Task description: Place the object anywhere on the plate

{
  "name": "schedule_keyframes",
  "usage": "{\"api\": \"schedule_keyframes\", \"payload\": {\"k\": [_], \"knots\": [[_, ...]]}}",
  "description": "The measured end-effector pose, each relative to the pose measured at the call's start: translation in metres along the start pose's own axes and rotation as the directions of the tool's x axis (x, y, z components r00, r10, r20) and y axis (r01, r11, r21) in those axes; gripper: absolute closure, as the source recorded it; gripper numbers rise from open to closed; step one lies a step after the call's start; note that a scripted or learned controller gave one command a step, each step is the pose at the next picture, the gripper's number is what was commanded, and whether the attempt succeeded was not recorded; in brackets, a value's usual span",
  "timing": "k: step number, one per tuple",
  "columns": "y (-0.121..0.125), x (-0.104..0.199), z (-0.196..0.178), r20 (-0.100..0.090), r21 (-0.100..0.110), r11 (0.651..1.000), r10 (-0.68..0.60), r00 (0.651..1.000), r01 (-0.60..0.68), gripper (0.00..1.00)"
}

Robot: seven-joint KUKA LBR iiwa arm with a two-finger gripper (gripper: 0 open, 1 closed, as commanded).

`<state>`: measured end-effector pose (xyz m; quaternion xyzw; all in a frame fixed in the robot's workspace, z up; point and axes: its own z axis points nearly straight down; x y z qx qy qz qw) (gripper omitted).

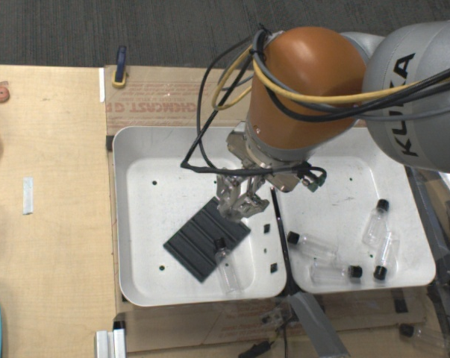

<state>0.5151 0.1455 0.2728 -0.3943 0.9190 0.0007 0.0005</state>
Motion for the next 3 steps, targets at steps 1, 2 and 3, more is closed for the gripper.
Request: {"api": "schedule_keyframes", "payload": {"k": [1,2,3], "knots": [[0.000,0.000,0.000,0.000,0.000,1.000,0.000,1.000,0.000,0.00],[-0.065,-0.031,-0.065,0.003,0.001,0.984,-0.176,0.984,0.176,0.00],[-0.067,-0.031,-0.074,0.008,0.002,0.986,-0.168,0.986,0.168,1.00]]}}
